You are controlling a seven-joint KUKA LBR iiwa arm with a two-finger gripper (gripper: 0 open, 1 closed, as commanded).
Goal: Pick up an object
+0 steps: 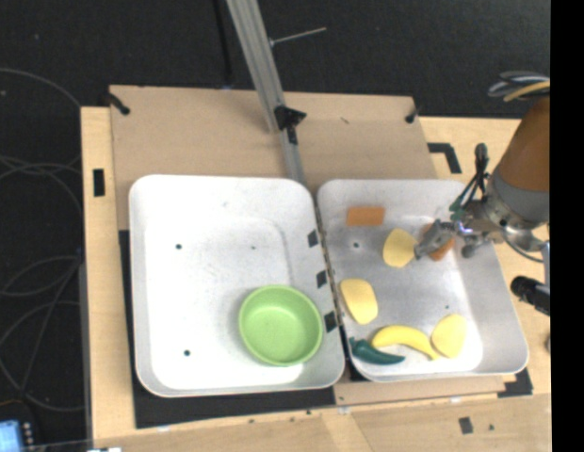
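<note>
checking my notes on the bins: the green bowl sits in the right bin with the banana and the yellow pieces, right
Not quite. The camera view shows the green bowl in the left bin, near its front right corner. The banana and the yellow pieces are indeed in the right bin, along with an orange block and a dark green item.
</note>
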